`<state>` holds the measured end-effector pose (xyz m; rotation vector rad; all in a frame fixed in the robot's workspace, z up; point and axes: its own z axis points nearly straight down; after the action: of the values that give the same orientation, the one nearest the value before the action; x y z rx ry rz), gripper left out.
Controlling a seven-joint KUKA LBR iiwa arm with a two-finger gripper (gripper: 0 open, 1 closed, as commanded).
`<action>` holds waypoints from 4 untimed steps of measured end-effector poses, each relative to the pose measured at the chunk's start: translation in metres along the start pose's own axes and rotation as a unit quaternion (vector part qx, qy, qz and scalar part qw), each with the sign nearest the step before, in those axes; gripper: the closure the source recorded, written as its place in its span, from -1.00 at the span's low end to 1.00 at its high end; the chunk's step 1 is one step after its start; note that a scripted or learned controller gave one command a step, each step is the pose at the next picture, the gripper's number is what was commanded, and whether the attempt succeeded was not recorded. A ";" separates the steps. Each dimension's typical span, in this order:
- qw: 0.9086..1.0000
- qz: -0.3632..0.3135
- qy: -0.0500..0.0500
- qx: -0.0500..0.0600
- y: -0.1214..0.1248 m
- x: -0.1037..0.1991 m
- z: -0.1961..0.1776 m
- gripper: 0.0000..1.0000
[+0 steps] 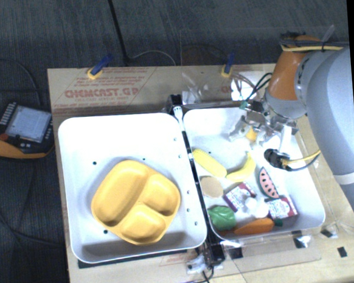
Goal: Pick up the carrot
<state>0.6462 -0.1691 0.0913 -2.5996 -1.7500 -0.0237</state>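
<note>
Carrot: you find it at the near edge of the right bin, lying flat among the clutter, orange and tapered.
Axis: its long axis runs roughly left to right across the view, along the bin's near wall.
Neighbours: a green vegetable touches or nearly touches its left end; small packets sit just behind its right end; a watermelon slice lies a little farther back.
Tool: you see it at the far side of the same bin, hanging from the grey arm with its orange band, low over the white floor.
Tool state: you cannot tell whether it is apart or together; the metal parts blur into cables and glare. Something small and yellow sits at its tip, but no clear grip shows.
Direction: from the tool, the carrot lies toward the near wall, almost straight down the view and well apart, with a banana and the packets between.
Judgement: the coming move likely calls for travel across the bin, then closing across the carrot's short width.
Risk: the near wall and crowding neighbours leave you little room.
Left bin: holds a yellow divided dish, not involved.
</note>
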 end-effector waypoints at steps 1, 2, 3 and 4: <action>1.000 0.001 -0.005 0.002 -0.001 -0.004 -0.008 1.00; 1.000 0.001 -0.005 0.001 0.000 -0.004 -0.009 -1.00; 0.995 -0.099 -0.004 0.003 0.005 -0.033 0.001 -1.00; 0.999 0.050 0.003 0.005 0.023 -0.029 -0.001 -1.00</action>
<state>0.6562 -0.2048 0.0916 -2.6733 -1.6116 -0.0233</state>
